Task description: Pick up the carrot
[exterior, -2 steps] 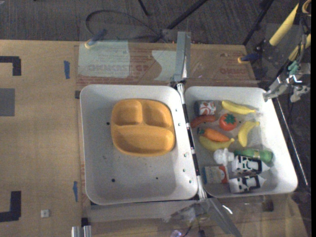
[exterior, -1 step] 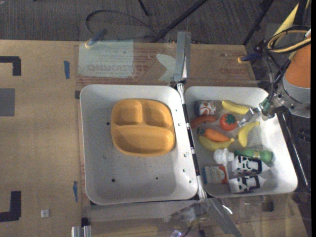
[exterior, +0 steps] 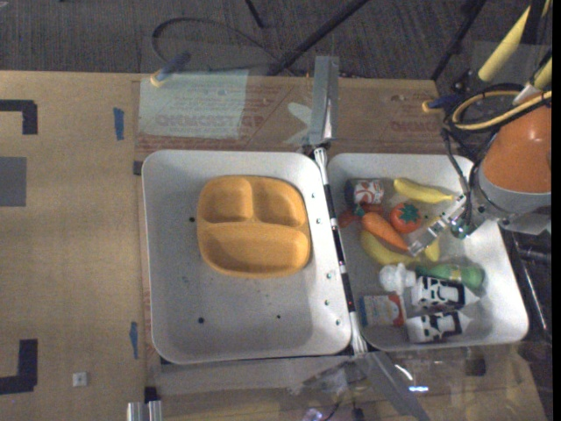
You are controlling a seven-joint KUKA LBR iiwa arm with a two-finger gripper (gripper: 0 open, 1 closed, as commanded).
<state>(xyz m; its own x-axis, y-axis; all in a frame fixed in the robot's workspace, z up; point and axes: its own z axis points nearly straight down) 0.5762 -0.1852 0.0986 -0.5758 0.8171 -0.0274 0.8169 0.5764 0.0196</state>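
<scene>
In the right bin point(exterior: 513, 310), your carrot point(exterior: 382, 228) lies untouched among the toy foods, between a small tomato point(exterior: 404, 215) and a banana point(exterior: 379, 250). The gripper point(exterior: 436, 233) hangs just beside it to the right; I cannot tell how its pincer is set. Judged so, the pick is not yet made: closing in, grasping and lifting all remain.

Two white bins: the left bin point(exterior: 166, 261) at the frame's middle, the right bin point(exterior: 508, 301) at its right. One orange divided plate point(exterior: 254, 224) in the left one. In the right one: one carrot point(exterior: 383, 229), two bananas point(exterior: 422, 191) point(exterior: 379, 250), one small can point(exterior: 365, 191), one tomato-like toy point(exterior: 406, 217), one green bottle point(exterior: 458, 275), two cow-patterned cartons point(exterior: 436, 294) point(exterior: 432, 326), one small carton point(exterior: 380, 309)
</scene>
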